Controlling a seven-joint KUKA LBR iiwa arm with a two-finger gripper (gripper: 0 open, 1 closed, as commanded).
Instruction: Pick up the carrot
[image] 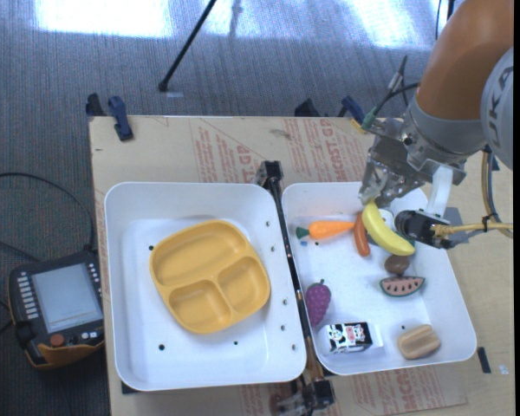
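The carrot (329, 229) lies on its side at the far end of the right bin (464, 319), green top pointing left toward the divider, its orange tip close to a reddish sausage-like piece (361, 237) and a banana (386, 230) that crowd its right side. The gripper (382, 191) hangs just above and right of it, over the banana's far end; whether it is spread or pinched I cannot tell from this slant. That crowding probably favours a grasp near the carrot's middle. The yellow divided plate (210, 275) sits in the left bin (126, 319).
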